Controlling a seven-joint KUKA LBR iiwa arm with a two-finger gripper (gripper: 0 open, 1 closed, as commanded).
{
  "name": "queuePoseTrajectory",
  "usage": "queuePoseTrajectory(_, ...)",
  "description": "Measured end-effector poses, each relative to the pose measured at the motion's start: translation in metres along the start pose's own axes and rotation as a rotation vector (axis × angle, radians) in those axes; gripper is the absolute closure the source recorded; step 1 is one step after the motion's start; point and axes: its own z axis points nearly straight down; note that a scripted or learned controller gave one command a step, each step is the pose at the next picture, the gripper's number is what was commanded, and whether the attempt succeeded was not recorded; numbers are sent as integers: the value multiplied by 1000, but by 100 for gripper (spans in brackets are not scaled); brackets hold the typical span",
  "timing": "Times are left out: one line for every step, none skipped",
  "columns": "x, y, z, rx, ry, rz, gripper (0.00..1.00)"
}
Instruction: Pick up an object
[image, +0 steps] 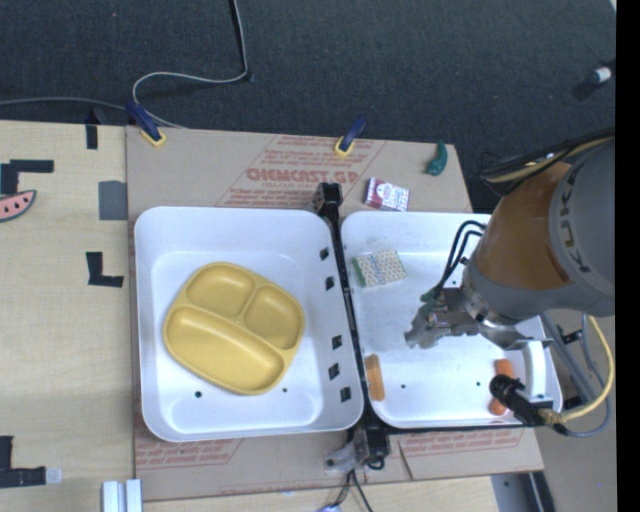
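Two white bins sit side by side; the gripper hangs low in the right bin, though whether it is released or clenched I cannot tell. One patterned packet lies above-left of it; approach squarely, straddling it. One orange piece lies below-left, one yellow tray farther left.

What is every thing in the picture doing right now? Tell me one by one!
Yellow tray: lying flat, right way up, in the left bin.
Patterned packet: lying flat in the right bin, near its top left.
Orange piece: lying by the right bin's left wall.
Gripper: low over the right bin, nothing seen between its fingers.
Small red packet: lying on the cardboard behind the bins.
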Motion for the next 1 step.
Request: queuePoseTrajectory(0,0,0,1,0,0,0)
